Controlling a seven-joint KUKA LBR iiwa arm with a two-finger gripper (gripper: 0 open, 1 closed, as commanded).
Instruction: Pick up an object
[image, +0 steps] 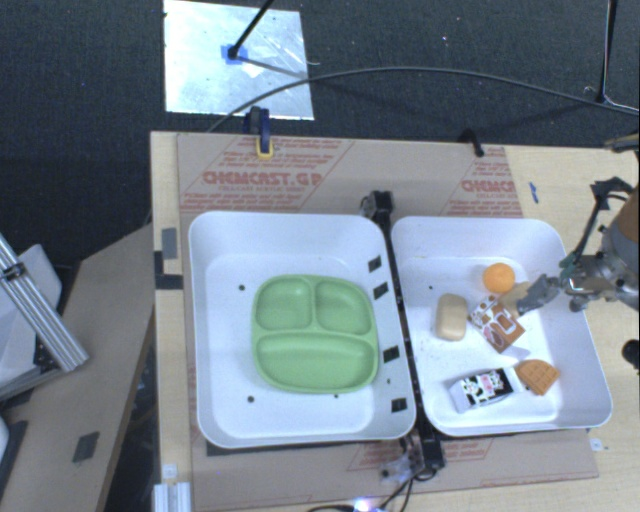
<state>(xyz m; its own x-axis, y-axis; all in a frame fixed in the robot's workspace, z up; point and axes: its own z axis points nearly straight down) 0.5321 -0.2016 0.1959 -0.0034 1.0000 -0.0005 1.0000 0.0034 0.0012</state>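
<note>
Boxes and snacks sit in the right bin (575, 330), the one by the table's (330, 160) right edge. Nearest the front edge lies a small black and white carton (484, 388), flat on its side. Just beside it, toward the right edge, is a waffle-like orange piece (539, 376). A bit farther back lies a brown and white packet (497, 323), tilted, with a pale bread-like lump (451, 317) near it on the bin's inner side. Farther back again is an orange ball (498, 277).

The gripper (533, 294) comes in from the right edge and points down-left into the bin. Its tip sits just beside the packet's far end and close under the ball. I cannot tell if it is wide or narrow, and I see nothing held in it. The packet's long side runs from the gripper toward the front edge, so I think the packet is the easiest thing to grab next.

The left bin (215, 240) holds a green plate (316, 333) with three parts.
</note>
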